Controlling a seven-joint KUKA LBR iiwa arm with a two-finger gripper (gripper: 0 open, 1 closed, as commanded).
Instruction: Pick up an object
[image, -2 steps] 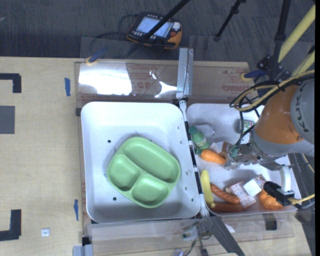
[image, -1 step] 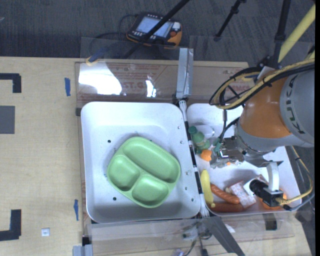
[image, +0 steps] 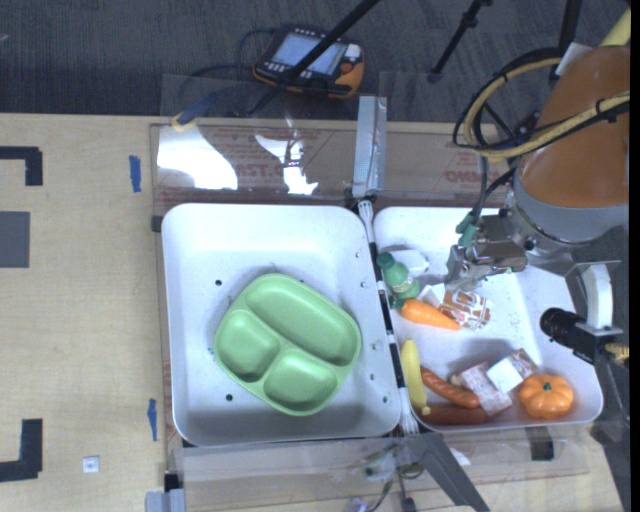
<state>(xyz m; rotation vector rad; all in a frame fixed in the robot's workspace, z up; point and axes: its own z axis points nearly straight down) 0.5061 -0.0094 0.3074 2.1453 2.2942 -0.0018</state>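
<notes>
My gripper (image: 470, 268) hangs over the upper middle of the right bin (image: 560, 300), just above a small orange-and-white striped packet (image: 468, 306). An orange carrot (image: 430, 315) lies left of that packet, and a green toy (image: 398, 281) sits against the bin's left wall. Lower in the same bin are a yellow banana (image: 409, 372), a red sausage (image: 450, 388), a red-and-white wrapped pack (image: 495, 382) and a small orange pumpkin (image: 546, 395). I see nothing lifted off the bin floor.
The left bin (image: 190, 300) holds a green divided plate (image: 288, 343). The divider between the bins (image: 372, 280) runs just left of the toys. The grey and orange arm (image: 575, 150) covers the right bin's upper right corner. A handheld pendant (image: 305, 62) lies behind the bins.
</notes>
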